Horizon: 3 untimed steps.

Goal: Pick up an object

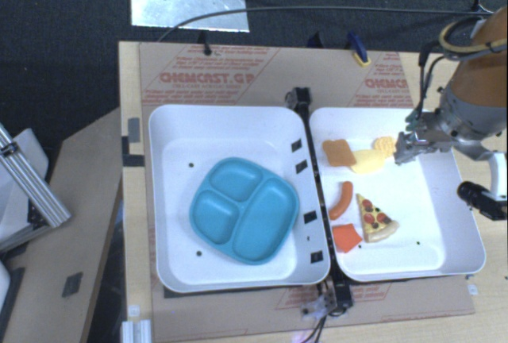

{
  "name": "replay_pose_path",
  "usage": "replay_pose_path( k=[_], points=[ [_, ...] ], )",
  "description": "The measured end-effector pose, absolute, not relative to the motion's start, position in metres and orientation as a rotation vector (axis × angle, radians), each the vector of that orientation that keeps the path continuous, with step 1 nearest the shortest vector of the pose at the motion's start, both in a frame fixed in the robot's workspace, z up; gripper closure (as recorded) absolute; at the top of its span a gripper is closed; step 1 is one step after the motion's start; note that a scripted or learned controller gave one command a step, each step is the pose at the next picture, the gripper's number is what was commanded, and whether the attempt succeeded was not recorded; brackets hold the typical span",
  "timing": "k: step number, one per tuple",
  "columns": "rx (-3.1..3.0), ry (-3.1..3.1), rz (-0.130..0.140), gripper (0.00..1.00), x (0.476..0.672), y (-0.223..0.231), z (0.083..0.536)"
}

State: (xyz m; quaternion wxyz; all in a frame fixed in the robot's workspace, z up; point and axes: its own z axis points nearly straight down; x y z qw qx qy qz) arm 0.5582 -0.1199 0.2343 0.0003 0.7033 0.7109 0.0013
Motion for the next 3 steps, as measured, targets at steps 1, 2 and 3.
replay_pose_path(
  k=[1, 2, 3],
  points=[
    [2.209, 2.233, 0.005, 1.00, 0.563, -0.065, 0.243],
    [2.209, 2.233, 0.005, 1.00, 0.574, -0.014, 0.243],
    [2.209, 2.234, 0.004, 1.00, 0.575, 0.041, 0.249]
  ],
)
